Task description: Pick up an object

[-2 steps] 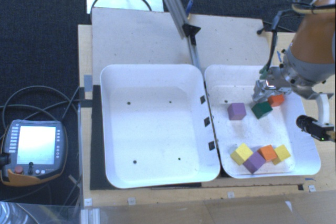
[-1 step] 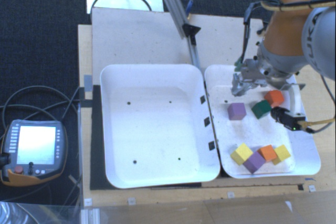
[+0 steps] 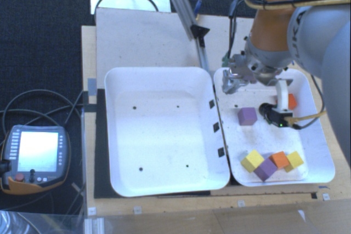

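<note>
The arm (image 3: 323, 24) runs off the right edge of the frame, its bulk covering the upper part of the right bin (image 3: 323, 164). An orange block (image 3: 292, 101) peeks out mid-right — half hidden behind a white part. The gripper (image 3: 233, 84) is blurred — fingers unreadable.

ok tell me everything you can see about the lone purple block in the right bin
The purple block is a small, matte cube with soft-looking edges, possibly foam. It sits flat on the floor of the right bin, in its upper middle, apart from the cluster of yellow, purple and orange blocks nearer the front. Nothing touches it; the tool hangs up and to its left.
</note>
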`<state>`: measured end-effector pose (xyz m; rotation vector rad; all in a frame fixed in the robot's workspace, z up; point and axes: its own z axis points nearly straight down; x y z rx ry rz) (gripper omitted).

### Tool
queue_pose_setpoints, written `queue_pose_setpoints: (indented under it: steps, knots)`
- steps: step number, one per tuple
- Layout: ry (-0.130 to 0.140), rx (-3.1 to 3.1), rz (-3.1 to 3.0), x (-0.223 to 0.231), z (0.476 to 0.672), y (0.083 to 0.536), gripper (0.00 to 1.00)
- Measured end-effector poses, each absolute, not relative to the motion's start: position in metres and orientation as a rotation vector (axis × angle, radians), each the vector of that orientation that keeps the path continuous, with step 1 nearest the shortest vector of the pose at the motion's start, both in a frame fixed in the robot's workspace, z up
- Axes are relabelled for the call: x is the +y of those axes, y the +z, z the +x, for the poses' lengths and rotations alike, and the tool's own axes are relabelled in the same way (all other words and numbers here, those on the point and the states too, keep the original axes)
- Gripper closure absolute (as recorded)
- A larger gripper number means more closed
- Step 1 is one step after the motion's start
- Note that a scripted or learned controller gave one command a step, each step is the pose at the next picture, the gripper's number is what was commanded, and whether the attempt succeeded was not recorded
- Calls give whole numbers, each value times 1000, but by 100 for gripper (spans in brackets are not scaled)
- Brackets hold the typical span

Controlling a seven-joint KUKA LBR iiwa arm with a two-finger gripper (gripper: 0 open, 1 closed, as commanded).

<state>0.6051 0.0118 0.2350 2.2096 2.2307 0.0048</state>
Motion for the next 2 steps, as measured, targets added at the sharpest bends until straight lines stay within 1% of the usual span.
queue_pose_setpoints:
  steps: [1, 2]
  knots:
    - [7, 2229, 2209, 50, 634, 240, 100]
    - [6, 2231, 2210, 97, 649, 225, 100]
